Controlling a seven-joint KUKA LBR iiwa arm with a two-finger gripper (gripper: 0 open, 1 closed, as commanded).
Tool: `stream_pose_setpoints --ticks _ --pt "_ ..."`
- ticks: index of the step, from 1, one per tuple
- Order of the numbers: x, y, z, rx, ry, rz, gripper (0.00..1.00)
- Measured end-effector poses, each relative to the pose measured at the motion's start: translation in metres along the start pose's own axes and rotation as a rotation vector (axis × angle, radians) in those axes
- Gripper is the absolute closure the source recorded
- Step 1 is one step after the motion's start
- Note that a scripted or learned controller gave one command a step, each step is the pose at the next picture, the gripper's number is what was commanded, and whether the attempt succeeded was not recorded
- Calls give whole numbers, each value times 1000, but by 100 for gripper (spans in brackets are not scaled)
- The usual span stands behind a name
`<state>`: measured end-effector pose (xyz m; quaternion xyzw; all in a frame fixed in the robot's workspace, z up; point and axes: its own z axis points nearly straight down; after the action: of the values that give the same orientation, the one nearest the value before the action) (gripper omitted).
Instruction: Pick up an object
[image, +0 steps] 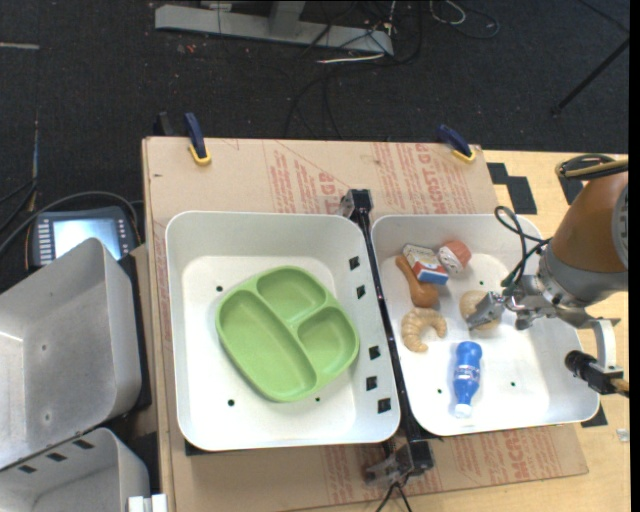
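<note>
The right bin (560, 400) holds several small items. A tan croissant (422, 328) lies near its left wall, and a blue bottle (465, 375) lies below it toward the front. A brown drumstick-like piece (420, 285), a small red, white and blue carton (430, 266) and a red and white can (456, 254) cluster at the back. A small tan lump (471, 301) rests mid-bin. My gripper (487, 313) reaches in from the right, low over the bin floor, with its tip right against that tan lump. Whether it grips anything is unclear.
In the left bin (190, 300) a green divided plate (288, 332) lies flat. A black divider (380, 320) runs between the bins. The arm's orange band (590, 215) hangs over the right bin's right side. Clamps (197, 140) hold the cardboard's back edge.
</note>
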<state>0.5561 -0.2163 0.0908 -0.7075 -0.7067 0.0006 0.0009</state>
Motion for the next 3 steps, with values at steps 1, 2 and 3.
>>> stream_pose_setpoints --ticks 1,2,3 --pt "0 1 -12 -4 -1 0 100" --pt "4 5 -56 -8 -2 -4 100" --pt "10 -2 -108 -8 -3 -5 100"
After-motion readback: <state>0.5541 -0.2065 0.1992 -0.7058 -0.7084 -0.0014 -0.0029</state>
